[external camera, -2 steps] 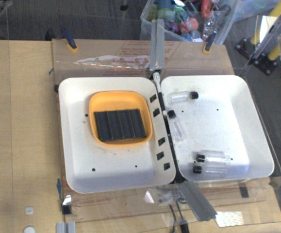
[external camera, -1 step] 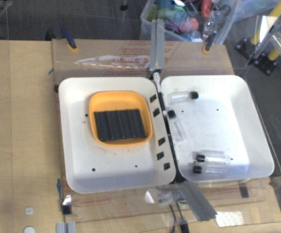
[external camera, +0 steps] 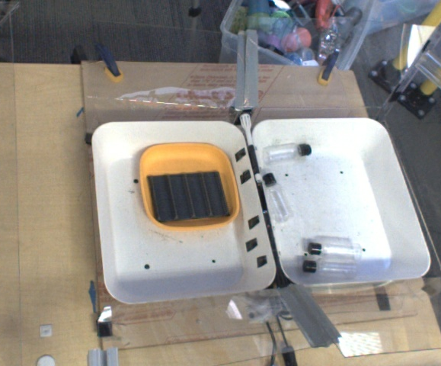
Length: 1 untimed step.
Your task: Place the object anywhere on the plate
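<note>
The wooden counter (external camera: 30, 204) holds two white bins. The left bin (external camera: 121, 269) has an orange plate (external camera: 153, 161) with a dark ridged block (external camera: 188, 197) on it. The right bin (external camera: 372, 166) holds small clear tubes (external camera: 334, 252) with black caps. They look light, slippery and breakable, so grab one around its middle. I cannot tell how the hand is.

Desk (external camera: 30, 204) — pale wood-grain top, evenly lit. Dark grey carpeted floor (external camera: 129, 14) beyond its far edge. Clear plastic tub (external camera: 304, 14) of mixed colourful items sits on the floor at top — yellow-and-black equipment (external camera: 426, 44) at top right.
</note>
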Each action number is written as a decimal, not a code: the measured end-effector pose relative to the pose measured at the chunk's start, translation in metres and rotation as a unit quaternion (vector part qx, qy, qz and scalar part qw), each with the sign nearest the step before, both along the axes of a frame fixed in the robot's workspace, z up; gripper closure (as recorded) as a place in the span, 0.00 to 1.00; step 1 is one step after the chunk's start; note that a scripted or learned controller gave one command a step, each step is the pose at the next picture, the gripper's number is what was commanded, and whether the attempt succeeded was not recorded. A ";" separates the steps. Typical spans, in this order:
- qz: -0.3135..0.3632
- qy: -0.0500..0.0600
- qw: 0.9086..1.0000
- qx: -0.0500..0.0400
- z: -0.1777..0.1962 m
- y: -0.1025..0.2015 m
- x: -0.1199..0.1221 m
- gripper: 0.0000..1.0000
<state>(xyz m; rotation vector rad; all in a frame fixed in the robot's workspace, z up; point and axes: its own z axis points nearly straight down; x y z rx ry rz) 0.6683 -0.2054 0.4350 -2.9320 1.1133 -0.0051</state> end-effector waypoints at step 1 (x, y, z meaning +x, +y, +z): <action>0.138 0.000 0.990 0.000 -0.001 -0.002 0.000 1.00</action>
